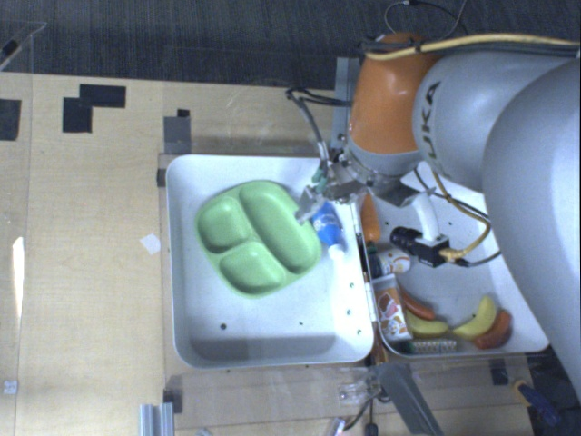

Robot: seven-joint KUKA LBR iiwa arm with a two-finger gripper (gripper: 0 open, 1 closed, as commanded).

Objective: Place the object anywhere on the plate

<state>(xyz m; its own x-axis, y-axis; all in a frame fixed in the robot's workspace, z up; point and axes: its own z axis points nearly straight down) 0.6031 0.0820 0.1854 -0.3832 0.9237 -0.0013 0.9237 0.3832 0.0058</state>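
You are looking down on the desk (pixel 91 271) with its two white bins side by side; the left bin (pixel 263 334) is carrying a green plate (pixel 254 234) with three compartments, sitting tilted in the bin's upper half; the arm (pixel 472 116) is reaching in from the right, its orange band (pixel 386 98) showing above the wrist, and the end effector (pixel 318 193) is hanging just over the plate's right edge; its fingers are pointing down toward a blue object (pixel 329 230) with a white end, which is lying at the plate's right rim, touching or overlapping it — whether the object is gripped between the fingers or merely lying beneath them, you cannot tell, nor how far the fingers are spread; the right bin (pixel 454 284) is holding a clutter of things — a yellow banana (pixel 467 323) near the lower edge, a red-brown item (pixel 495 332) beside it, a printed packet (pixel 390 312) against the bin's left wall, and an orange piece (pixel 369 221) close to the wall between the bins; a black cable (pixel 454 234) is looping across that bin from the wrist
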